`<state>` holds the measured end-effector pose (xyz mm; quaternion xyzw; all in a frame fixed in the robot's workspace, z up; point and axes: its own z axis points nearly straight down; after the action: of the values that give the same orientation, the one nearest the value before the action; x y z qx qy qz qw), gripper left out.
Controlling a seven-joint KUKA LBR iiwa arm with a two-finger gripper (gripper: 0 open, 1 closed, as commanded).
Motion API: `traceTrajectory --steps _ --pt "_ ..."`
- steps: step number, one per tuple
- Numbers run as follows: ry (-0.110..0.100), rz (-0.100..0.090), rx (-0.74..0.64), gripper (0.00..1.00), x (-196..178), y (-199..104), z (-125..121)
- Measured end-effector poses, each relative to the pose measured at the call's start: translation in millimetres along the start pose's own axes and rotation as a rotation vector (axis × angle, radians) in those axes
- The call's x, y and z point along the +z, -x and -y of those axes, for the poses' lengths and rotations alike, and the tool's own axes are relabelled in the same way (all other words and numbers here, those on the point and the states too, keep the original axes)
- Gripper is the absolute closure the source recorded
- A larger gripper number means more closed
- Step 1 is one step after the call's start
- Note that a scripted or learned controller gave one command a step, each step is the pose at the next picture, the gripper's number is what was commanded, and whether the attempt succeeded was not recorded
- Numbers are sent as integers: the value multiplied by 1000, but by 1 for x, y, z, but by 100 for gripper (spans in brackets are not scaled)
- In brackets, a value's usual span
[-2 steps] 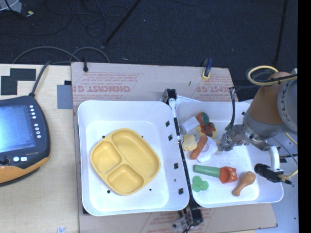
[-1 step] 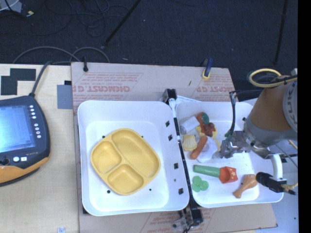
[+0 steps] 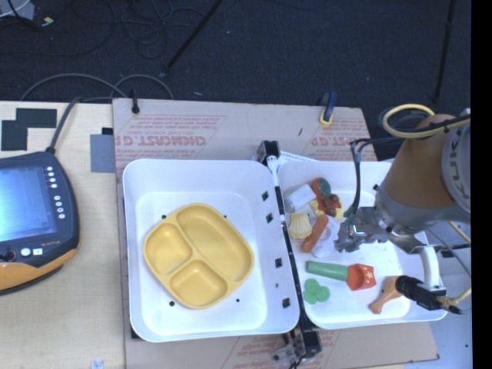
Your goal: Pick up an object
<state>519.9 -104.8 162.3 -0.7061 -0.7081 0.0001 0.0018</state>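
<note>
We see the end effector (image 3: 347,239) low among crowded toys in the right bin (image 3: 369,317); its opening we cannot tell. Risk: neighbours jam a clean grasp.

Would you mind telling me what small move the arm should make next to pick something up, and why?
Probably lower the end effector a little toward the red and orange toys lying just to its left in the right bin. It hangs above that cluster, with nothing visibly between its fingers, and the yellow divided plate sits apart in the left bin.
</note>
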Motion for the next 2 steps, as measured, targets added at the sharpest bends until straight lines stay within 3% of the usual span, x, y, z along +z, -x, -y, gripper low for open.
traceTrajectory --steps 1,2 --pt "0 2 4 100 78 -14 46" --pt "9 0 -2 100 -30 -55 42"
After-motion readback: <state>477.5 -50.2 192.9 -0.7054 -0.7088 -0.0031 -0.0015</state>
